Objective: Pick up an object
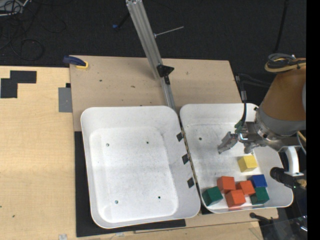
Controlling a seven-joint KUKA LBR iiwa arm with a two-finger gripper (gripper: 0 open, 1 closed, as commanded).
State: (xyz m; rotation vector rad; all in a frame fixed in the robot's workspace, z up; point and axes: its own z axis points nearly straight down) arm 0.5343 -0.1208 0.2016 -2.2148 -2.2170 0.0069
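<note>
In the right bin (210, 121) lie several small blocks. A yellow block (247, 162) sits alone, and below it cluster three orange blocks (235, 198), a blue block (258, 180) and two green blocks (212, 195). My gripper (237, 144) hovers low over the right bin, just above and left of the yellow block. Its fingers stand open with nothing between them. The grey arm with its orange band (282, 96) reaches in from the right.
The left bin (132, 164) lies beside the right one, with black clips along the shared edge. A slanted metal rail (147, 39) rises behind the bins. The bench edge runs close below the block cluster.
</note>
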